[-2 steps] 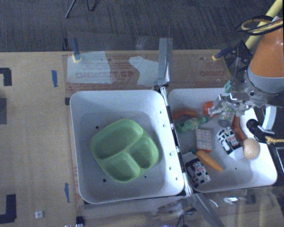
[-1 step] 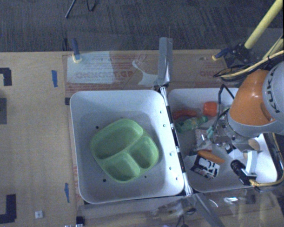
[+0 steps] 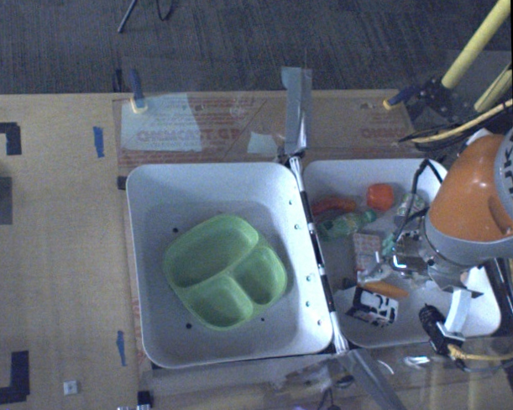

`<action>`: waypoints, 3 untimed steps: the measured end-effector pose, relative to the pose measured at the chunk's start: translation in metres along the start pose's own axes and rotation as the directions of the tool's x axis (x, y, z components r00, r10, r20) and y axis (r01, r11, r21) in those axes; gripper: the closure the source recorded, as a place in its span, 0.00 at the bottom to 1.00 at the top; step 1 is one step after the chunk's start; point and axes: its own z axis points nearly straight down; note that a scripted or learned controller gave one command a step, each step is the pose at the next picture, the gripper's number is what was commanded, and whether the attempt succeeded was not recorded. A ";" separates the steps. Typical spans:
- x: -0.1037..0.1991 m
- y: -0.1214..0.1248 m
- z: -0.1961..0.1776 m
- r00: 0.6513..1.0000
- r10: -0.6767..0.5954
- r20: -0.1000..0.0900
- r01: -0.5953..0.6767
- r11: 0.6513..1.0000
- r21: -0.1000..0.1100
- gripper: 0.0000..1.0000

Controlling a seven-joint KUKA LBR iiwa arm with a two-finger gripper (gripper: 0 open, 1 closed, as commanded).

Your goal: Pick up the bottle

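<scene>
Bottle (image 3: pixel 344 224): green, lying on its side in the right bin (image 3: pixel 479 322), at that bin's left side, just beside the divider between the two bins. Its long axis runs roughly left-right, slightly tilted. Touching or just beside it on the far side lies a flat red-orange item (image 3: pixel 333 206); farther right, near the far wall, sits a rounded orange-red object (image 3: pixel 380 196). Nearer the camera, a small pink-and-white packet (image 3: pixel 366 252) lies right of the bottle, and a black-and-white printed box (image 3: pixel 374 306) rests toward the near left corner, with a thin orange piece (image 3: pixel 384 289) just beyond it. Gripper (image 3: pixel 398 255): low over the middle of the right bin, right of the bottle and apart from it; jaw state cannot be determined, as the wrist and clutter obscure the tips. Arm's orange band (image 3: pixel 475 201) sits above the bin's right half. Left bin (image 3: pixel 151 204) holds a green divided plate (image 3: pixel 226 271) with three compartments, set at a slant near the centre.
</scene>
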 end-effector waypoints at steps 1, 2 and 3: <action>0.012 0.073 0.008 0.975 -0.223 0.003 0.223 0.975 -0.005 0.00; 0.012 0.074 -0.002 0.975 -0.222 0.003 0.222 0.975 -0.008 1.00; -0.045 0.084 0.044 0.935 -0.355 0.008 0.355 0.935 -0.016 1.00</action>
